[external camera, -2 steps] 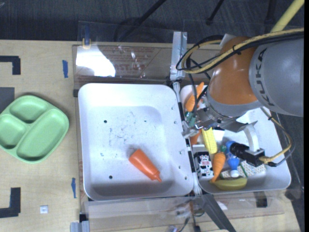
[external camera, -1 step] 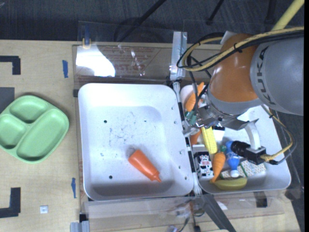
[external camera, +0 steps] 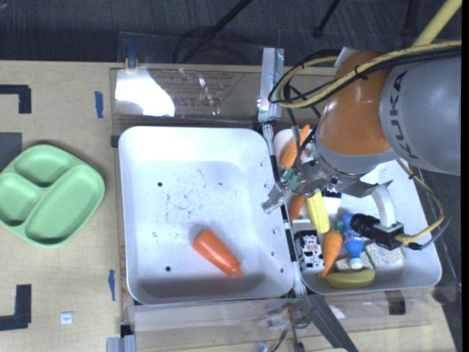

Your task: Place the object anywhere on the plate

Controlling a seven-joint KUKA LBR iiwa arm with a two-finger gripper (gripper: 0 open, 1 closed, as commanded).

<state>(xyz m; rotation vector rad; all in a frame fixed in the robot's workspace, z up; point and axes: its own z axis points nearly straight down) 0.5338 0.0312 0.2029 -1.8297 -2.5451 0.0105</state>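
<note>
Gripper (external camera: 287, 191) over the inner edge of the right bin (external camera: 432, 270); finger state not discernible.
Orange carrot-shaped object (external camera: 217, 252) lying tilted in the left bin (external camera: 146, 152), below and left of the fingers, well apart. Green divided plate (external camera: 48, 193) far left on the bench (external camera: 58, 299). Corn cob (external camera: 318, 213) just right.

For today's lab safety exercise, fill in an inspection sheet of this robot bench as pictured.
Surface: wooden bench bearing two white bins.
Job's things: green divided plate left of the bins; orange object lying in the left bin.
Clutter: corn cob, carrot and other toys crowd the right bin.
End effector: low over the divide between bins; finger state unclear.
Cables: yellow and black leads looping along the arm.
Surroundings: dark floor beyond the bench.
</note>
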